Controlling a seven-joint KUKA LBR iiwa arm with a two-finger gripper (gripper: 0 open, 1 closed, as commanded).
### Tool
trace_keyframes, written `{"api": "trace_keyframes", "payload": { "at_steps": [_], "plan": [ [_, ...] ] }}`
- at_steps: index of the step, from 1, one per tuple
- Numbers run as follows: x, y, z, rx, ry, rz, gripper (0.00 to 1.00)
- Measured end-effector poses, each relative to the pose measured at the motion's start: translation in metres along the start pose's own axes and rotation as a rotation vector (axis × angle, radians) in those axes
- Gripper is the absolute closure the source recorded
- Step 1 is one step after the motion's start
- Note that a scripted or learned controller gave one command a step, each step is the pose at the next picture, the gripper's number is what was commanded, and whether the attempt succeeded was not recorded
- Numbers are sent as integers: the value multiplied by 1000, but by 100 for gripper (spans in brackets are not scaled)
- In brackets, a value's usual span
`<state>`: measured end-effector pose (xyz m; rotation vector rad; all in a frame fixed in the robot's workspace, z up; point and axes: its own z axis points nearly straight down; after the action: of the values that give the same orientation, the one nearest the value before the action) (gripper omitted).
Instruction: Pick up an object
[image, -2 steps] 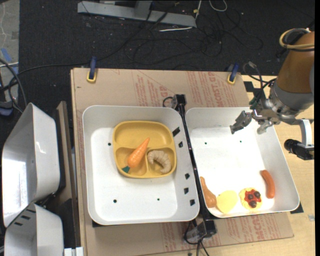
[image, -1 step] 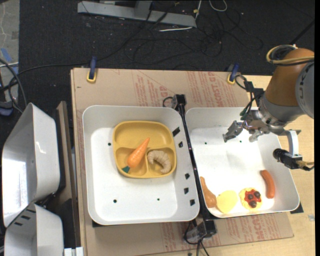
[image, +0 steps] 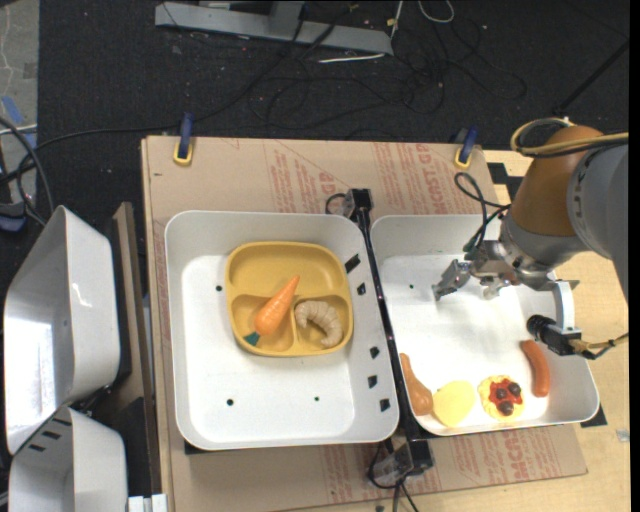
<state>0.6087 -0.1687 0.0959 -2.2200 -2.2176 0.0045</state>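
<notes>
My hand (image: 447, 283) hovers over the right bin (image: 430, 240), toward its twelve o'clock; I cannot tell whether it is open. At the bin's six o'clock lie a drumstick (image: 415, 384), lemon (image: 453, 401), tart (image: 502, 395) and sausage (image: 538, 367).

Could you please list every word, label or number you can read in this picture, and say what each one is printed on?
Red printing runs across the brown board under the two white bins, above them and again along its lower edge, but it lies turned and mirrored and is too blurred to read with any certainty.
No text shows on the left bin, the right bin, the yellow divided plate or the arm.
</notes>
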Motion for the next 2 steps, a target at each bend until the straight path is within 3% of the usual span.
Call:
{"api": "trace_keyframes", "payload": {
  "at_steps": [1, 2],
  "plan": [
    [0, 2, -14, -6, -2, 0, 100],
    [2, 9, -59, -10, -2, -4, 100]
  ]
}}
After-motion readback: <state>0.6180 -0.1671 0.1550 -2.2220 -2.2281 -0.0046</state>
